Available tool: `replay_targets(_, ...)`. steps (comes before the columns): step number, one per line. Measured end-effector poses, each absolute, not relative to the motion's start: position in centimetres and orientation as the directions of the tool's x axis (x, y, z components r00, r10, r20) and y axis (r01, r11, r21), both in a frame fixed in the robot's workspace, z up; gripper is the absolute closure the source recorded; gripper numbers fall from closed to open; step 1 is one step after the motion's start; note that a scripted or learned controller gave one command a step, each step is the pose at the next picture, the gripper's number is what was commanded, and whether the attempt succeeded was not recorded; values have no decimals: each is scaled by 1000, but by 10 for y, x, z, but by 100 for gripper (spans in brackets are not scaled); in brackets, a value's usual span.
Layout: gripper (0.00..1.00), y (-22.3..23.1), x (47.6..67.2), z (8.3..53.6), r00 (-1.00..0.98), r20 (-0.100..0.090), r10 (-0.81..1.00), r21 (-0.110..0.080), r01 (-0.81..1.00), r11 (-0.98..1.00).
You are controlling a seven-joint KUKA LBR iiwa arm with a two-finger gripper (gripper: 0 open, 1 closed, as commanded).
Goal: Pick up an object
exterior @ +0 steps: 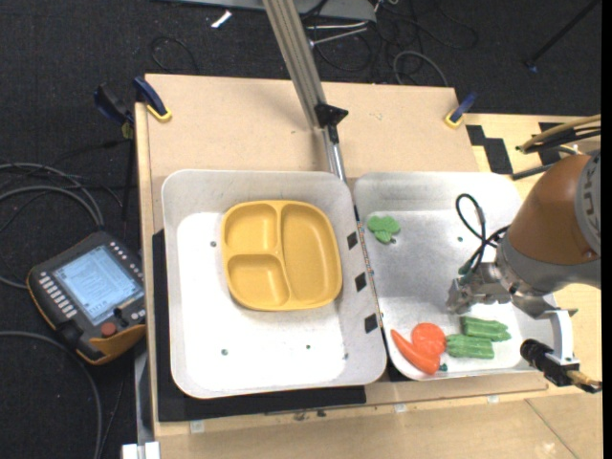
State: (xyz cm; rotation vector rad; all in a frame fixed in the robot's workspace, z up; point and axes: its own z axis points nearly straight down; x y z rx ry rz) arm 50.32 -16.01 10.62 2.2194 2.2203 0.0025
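Observation:
In the right bin (421, 256) lie a green leafy piece (383, 228) near the far left, a red tomato (427, 338) and an orange carrot (412, 352) at the near edge, and two green pods (476, 337) beside them. My gripper (463, 297) hangs low over the bin floor just above and left of the pods, under the grey and orange arm (555, 228). I see nothing held in it.
The left bin (191, 285) holds a yellow divided plate (282, 254). A metal pole (296, 46) slants over the back of the bench. A teach pendant (91, 295) lies on the floor at left. Black cable (470, 213) loops over the right bin.

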Motion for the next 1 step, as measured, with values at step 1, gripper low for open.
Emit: replay_targets(1, 100, -155, 507, 150, -3, -2, 1000, 5, 1000, 3)
